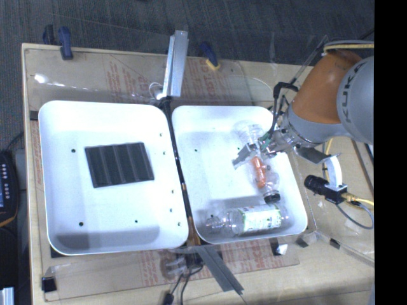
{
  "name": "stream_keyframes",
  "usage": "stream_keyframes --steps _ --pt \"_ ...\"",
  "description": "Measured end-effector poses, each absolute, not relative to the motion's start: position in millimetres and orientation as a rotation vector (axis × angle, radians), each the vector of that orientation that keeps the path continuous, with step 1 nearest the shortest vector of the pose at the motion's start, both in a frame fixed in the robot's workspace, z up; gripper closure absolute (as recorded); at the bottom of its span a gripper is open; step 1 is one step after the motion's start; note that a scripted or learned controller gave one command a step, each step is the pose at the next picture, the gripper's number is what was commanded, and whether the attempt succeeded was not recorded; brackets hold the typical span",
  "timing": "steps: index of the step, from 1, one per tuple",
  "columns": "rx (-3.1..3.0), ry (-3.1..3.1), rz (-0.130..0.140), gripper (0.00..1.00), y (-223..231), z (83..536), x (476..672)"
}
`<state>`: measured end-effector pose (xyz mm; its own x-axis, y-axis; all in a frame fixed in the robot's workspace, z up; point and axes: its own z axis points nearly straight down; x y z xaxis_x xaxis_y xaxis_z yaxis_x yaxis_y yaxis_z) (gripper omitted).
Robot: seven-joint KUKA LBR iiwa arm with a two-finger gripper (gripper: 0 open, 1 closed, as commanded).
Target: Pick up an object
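Reaching into the right bin (pixel 191 170) with gripper (pixel 249 152) poised above the orange-filled bottle (pixel 262 176), jaw state unclear, needing descent and closure.

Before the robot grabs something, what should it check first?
1. Something to pick in the right bin: ok, a clear bottle and a small orange bottle lie there.
2. Hand over the right bin: ok.
3. Hand close to the small orange bottle: ok, just above it.
4. Fingers ready: cannot tell.
5. Anything held already: cannot tell.
6. Dark pad stays in the left bin, out of the way: ok.
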<state>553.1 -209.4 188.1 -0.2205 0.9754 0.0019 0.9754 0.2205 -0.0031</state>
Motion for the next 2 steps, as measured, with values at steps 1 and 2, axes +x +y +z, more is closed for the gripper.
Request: stream_keyframes --steps 1,2 --pt "-1.942 -2.466 0.003 0.0 -210 160 571.0" --pt "-1.908 -2.489 0.002 0.0 -209 175 556.2"
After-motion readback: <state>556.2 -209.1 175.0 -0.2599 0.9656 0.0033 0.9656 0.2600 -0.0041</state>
